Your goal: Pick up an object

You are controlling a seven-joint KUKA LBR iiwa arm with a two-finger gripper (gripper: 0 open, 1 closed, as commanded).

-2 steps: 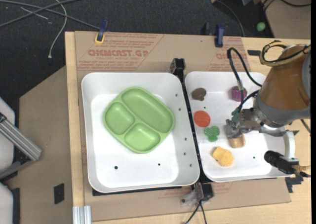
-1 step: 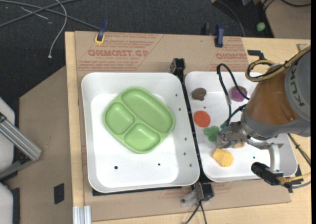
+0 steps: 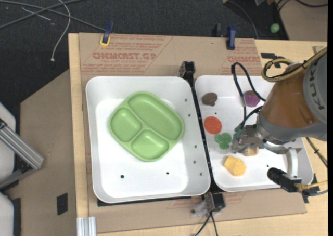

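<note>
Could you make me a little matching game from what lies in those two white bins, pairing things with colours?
Things:
1. divided plate in the left bin
2. round piece
3. lump nearest the front rim
4. piece at the back, beside the arm

Colours:
a. purple
b. yellow
c. light green
d. red-orange

Pairs: 1-c, 2-d, 3-b, 4-a

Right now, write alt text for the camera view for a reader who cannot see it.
A grey and orange robot arm reaches from the right into the right white bin, its gripper low among small toy foods: a yellow piece, a green piece, a red-orange disc, a brown piece and a purple piece. The left white bin holds a green divided plate.
</note>
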